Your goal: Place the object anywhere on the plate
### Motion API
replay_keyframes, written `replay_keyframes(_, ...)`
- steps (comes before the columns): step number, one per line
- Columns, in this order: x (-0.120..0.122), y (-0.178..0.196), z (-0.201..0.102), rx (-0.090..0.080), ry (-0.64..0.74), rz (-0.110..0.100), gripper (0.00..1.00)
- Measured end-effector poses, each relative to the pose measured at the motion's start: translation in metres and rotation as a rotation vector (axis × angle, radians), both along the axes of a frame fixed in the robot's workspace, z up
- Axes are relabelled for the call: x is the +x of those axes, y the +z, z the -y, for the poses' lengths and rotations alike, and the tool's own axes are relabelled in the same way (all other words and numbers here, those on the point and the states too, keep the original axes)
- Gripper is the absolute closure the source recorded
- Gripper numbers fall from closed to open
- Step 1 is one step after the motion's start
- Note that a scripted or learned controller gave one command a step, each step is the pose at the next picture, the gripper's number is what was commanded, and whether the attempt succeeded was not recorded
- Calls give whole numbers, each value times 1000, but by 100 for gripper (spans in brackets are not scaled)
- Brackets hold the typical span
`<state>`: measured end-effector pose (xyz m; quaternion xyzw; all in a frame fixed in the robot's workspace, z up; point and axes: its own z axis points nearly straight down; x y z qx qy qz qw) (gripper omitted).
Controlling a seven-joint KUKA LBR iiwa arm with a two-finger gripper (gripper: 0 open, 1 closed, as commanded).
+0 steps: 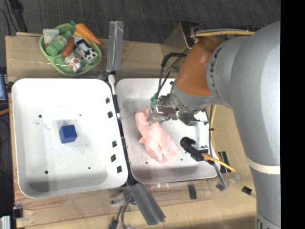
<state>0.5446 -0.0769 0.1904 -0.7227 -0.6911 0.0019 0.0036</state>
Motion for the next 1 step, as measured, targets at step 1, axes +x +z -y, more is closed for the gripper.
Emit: replay_keyframes(1, 0, 41, -1, -2, 8, 4, 100)
